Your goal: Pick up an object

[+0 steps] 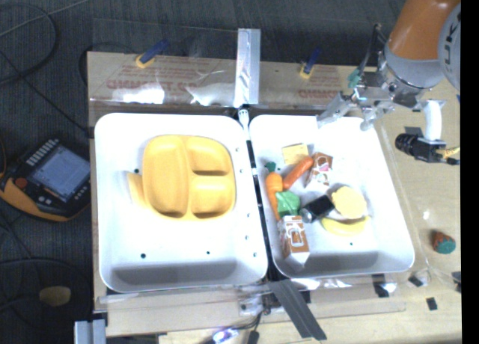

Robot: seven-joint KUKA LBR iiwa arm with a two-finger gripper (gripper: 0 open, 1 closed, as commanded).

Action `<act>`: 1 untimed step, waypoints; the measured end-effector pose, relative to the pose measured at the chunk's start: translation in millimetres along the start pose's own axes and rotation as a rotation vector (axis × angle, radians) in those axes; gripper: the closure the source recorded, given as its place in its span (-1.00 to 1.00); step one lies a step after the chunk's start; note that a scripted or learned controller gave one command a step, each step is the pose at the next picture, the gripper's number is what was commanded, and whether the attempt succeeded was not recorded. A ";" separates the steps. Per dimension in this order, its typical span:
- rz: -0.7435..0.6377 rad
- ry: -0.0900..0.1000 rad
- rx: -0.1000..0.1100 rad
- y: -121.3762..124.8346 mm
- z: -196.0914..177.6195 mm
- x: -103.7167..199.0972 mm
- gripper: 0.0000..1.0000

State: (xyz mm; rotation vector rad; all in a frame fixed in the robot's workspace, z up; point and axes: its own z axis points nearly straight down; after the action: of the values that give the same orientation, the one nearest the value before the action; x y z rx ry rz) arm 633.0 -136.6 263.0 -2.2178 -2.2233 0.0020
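Bench (pixel 419 185) holds two white bins side by side. Right bin (pixel 374 178): small objects clustered mid-bin. Gripper (pixel 358 114) over far right rim, fingers spread, nothing between them. Carrot (pixel 297 171) lies near-left of gripper, long axis diagonal.

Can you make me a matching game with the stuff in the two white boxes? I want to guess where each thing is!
Things:
1. yellow plastic divided tray
2. orange toy carrot
3. small brown and white carton
4. round yellow toy disc

Places:
A. right bin, near its front edge
B. right bin, toward its right side, partly on a yellow plate
C. alone in the left bin
D. right bin, lying slanted in the middle of the toy pile

Pairs: 1-C, 2-D, 3-A, 4-B
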 end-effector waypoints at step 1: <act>-0.171 -0.004 -0.012 16.8 134.3 26.6 -1.00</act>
State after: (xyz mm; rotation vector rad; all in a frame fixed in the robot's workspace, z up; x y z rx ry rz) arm 649.5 -109.9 128.6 -2.0274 -2.4129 -0.0074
